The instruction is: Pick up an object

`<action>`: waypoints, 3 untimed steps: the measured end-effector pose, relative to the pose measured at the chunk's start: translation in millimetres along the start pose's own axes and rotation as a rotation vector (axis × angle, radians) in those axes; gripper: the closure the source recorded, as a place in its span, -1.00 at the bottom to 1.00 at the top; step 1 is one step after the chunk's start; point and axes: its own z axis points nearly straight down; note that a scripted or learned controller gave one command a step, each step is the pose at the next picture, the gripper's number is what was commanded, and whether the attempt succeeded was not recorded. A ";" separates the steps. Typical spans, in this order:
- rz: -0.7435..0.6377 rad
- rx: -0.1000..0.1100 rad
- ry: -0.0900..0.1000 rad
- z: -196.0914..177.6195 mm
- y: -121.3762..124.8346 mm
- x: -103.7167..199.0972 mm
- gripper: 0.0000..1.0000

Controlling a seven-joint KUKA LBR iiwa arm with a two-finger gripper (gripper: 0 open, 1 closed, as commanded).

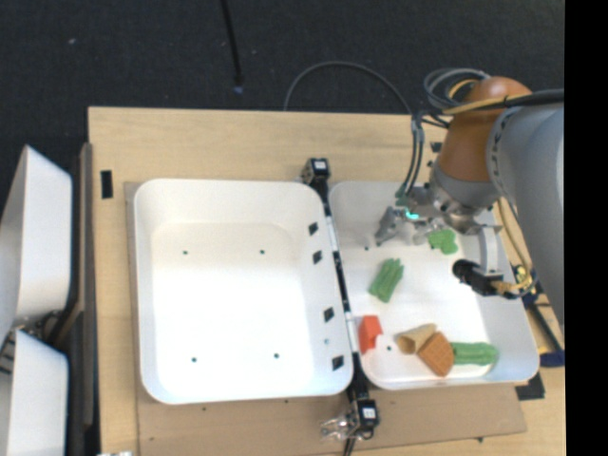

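Grey arm (513, 150) low over right bin (361, 207)

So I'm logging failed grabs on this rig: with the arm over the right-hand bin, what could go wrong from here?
1. The gripper hovers near the bin's upper left, above bare floor; closing there likely grabs nothing.
2. The green ridged block lies below it, so a straight descent may miss.
3. The orange wedge, tan cone and green piece crowd the right bin's lower rim; a grab there may take two or jam.
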 end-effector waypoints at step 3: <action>0.010 -0.001 0.001 -0.4 -58.5 43.0 1.00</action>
